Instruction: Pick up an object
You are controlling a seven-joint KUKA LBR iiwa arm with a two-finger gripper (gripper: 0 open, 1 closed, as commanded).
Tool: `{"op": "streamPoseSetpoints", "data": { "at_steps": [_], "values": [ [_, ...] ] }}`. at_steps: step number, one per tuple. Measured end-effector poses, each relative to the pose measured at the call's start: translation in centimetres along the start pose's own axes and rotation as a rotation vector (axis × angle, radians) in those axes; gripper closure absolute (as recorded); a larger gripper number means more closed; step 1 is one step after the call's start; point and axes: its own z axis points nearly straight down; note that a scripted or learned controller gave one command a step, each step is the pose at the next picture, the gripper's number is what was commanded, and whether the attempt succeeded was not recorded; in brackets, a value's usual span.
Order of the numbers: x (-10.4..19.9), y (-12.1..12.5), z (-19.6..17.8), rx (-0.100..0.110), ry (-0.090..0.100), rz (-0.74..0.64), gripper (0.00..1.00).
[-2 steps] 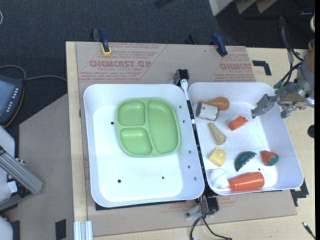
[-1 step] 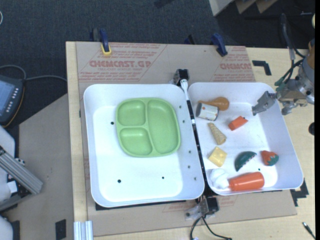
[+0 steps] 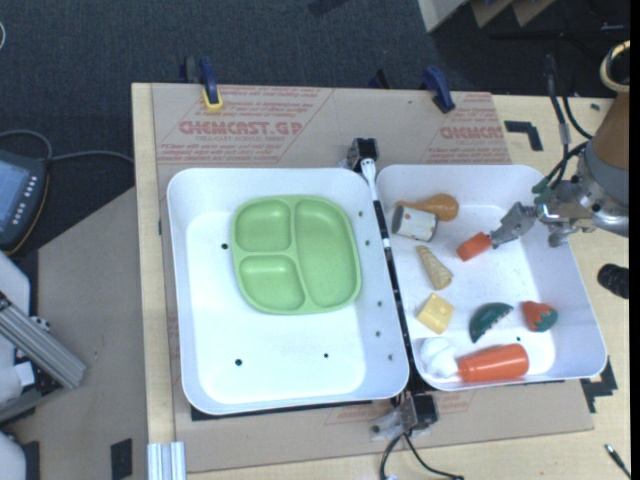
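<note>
Nearest the camera, at the front edge of the right bin (image 3: 585, 313), a fat orange-red cylinder (image 3: 493, 362) lies on its side, with a small white lump (image 3: 435, 352) touching its left end. Just behind them sit a dark green wedge (image 3: 490, 318) and a small red piece with a green tip (image 3: 539, 314), side by side but apart. To their left is a pale yellow block (image 3: 435, 312), and behind that a tan cone-shaped piece (image 3: 433, 266).

Farther back, a small red-orange piece (image 3: 474, 246) lies in the middle of the bin, right at the tips of the gripper (image 3: 508, 224), which reaches in low from the right. The grey fingers (image 3: 516, 218) point at it and seem to touch its right end, but I cannot tell if they are spread or pinching it. At the bin's back left corner a white-and-grey can (image 3: 414, 222) lies against an orange pear-shaped thing (image 3: 437, 206).

The left bin (image 3: 190, 298) holds a light green divided plate (image 3: 296, 254), set toward its back half.
</note>
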Motion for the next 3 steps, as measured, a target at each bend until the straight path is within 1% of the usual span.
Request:
{"op": "streamPoseSetpoints", "data": {
  "at_steps": [3],
  "values": [
    [0.8, -0.5, 12.6, 0.0, 0.0, 0.0, 0.0]
  ]
}}
